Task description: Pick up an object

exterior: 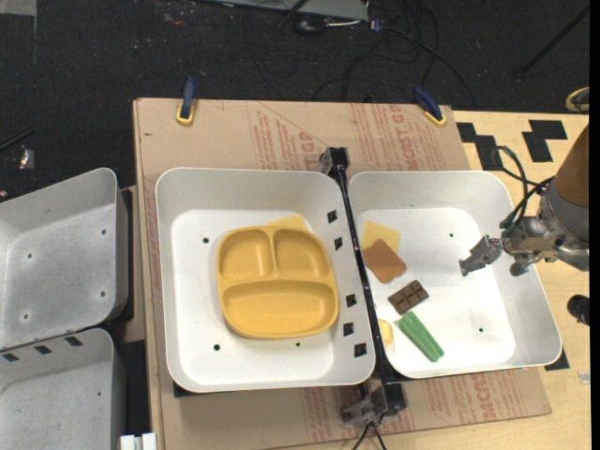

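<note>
My pincer (489,257) hangs spread and empty at right of frame. The green stick (420,336), lower centre-right in the right bin (525,345), looks light and rigid; I would grip across its narrow middle.

Yellow tray (277,284) in left bin (178,251), green block (420,336) in right bin (487,195)

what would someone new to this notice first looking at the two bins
The big yellow divided tray fills the middle of the left bin and draws the eye first. In the right bin, a small cluster lies near the divider: a tan and brown piece, a dark chocolate-like block and a green stick. The gripper hangs over the right bin's right side, apart from them.
</note>
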Tool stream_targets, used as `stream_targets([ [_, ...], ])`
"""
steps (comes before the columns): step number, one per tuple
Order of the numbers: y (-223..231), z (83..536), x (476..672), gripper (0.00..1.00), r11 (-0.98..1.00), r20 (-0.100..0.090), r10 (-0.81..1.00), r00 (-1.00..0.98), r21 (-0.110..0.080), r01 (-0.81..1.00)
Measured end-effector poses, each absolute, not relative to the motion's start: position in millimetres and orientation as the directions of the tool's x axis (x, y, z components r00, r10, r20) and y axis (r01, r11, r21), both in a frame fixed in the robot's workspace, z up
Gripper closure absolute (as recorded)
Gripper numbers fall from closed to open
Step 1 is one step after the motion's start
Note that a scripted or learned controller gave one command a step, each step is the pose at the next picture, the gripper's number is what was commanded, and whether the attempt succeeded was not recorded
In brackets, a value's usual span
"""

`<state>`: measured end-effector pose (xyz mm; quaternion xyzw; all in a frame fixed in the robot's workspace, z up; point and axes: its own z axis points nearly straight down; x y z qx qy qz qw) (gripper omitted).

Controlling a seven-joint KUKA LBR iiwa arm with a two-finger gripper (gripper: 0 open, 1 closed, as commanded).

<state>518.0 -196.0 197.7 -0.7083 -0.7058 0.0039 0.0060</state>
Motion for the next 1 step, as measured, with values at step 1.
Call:
stream_targets([
  [1,-195.3,205.2,521.3,0.00,0.001,0.000,1.000,-0.001,-0.001,1.000],
])
